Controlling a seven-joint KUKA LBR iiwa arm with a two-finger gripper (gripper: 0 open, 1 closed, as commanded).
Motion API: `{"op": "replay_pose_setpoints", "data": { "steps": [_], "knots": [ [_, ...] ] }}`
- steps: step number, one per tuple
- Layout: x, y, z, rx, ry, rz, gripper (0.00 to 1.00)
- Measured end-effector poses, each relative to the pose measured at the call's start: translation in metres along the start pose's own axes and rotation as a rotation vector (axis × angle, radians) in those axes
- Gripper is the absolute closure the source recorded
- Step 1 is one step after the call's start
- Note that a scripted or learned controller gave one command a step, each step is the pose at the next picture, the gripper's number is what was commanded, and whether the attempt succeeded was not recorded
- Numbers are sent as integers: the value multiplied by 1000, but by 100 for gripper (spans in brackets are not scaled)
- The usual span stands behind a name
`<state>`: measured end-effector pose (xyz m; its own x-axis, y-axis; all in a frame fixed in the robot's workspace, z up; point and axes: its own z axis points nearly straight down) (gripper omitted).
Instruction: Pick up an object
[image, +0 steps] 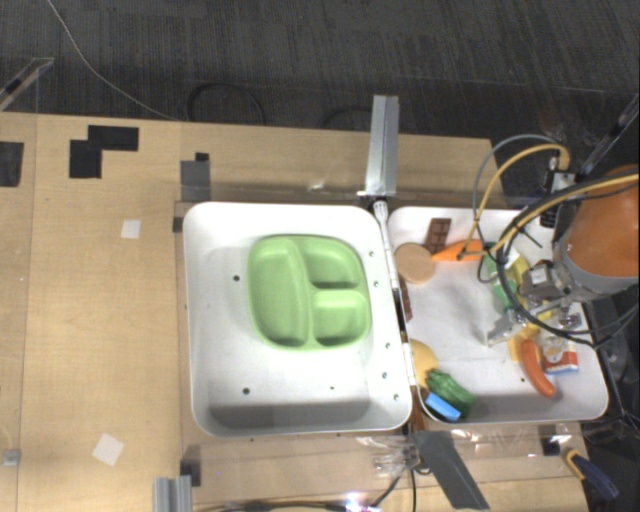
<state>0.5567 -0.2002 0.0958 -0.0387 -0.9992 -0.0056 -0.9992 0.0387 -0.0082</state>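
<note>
My gripper (514, 324) hangs low over the right part of the right bin (470, 310), under the orange-banded wrist (603, 236) and a tangle of cables. Just below it lie an orange sausage-shaped piece (537, 369) and a small red, white and blue item (561, 363). A yellow-green piece (511, 277) sits partly hidden by cables just above the gripper. Farther left in this bin are a tan round disc (414, 263), a brown bar (437, 235) and an orange carrot (461, 251). I see nothing held in the gripper.
At the right bin's front left corner sit a yellow piece (423, 353), a green piece (448, 386) and a blue piece (441, 405). The left bin (215, 300) holds a green divided plate (305, 291). A metal post (383, 150) stands behind the divider.
</note>
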Motion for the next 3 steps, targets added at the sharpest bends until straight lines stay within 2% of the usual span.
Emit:
{"op": "replay_pose_setpoints", "data": {
  "steps": [1,2,3],
  "knots": [
    [-13,65,4,8,9,-51,0],
    [-60,65,3,12,12,-136,0],
    [-41,3,5,7,6,-312,0]
  ]
}}
